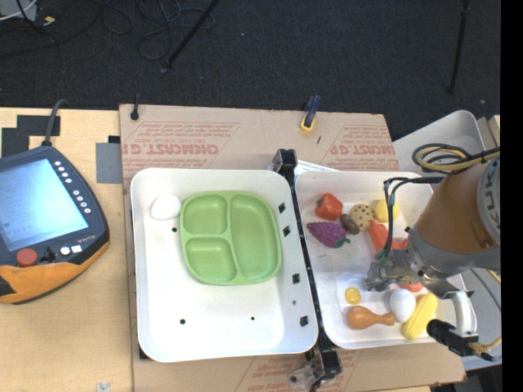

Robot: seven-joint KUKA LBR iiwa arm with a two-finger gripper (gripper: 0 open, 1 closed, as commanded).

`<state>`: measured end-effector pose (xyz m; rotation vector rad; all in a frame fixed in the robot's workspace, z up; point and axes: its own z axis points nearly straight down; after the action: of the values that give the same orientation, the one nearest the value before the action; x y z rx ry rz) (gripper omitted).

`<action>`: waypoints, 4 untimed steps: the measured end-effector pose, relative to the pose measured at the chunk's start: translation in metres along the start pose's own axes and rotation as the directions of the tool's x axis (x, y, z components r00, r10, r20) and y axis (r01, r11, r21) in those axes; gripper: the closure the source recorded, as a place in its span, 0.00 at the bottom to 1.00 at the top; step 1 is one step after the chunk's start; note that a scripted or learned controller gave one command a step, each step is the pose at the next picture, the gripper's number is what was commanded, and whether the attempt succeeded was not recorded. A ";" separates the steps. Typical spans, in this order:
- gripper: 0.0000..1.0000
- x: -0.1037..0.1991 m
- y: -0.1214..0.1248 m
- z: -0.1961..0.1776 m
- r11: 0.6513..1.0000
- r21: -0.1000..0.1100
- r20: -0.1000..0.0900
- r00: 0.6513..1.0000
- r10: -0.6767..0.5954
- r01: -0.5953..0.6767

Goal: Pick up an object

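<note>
From my seat, the tabletop [73, 325] carries two white bins: the left bin [212, 325] with a green divided plate [229, 237], the right bin [331, 313] with the toy food. The arm [458, 219] reaches down into the right bin, its jaws [384, 274] low among the toys; I cannot tell whether they are open or closed. The white egg [401, 304] lies just below-right of them, beside the corn [419, 315]. The drumstick [368, 318] lies further left, lengthwise across the bin.

Dark carpet [245, 47] — cables [163, 11] strewn
</note>
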<state>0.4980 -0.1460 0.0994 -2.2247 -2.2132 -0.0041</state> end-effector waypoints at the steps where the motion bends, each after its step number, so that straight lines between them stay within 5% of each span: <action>1: 1.00 -0.003 -0.001 -0.063 1.000 -0.003 0.005 1.000 -0.005 0.005; 2: 1.00 -0.003 0.001 -0.126 1.000 -0.005 0.005 1.000 -0.006 0.006; 3: 1.00 -0.005 0.001 -0.128 1.000 0.001 0.003 1.000 -0.005 0.005; 4: 1.00 0.046 -0.001 -0.137 1.000 0.002 0.002 1.000 -0.009 0.009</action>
<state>0.4975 -0.1003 0.2363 -2.2140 -2.2234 0.0002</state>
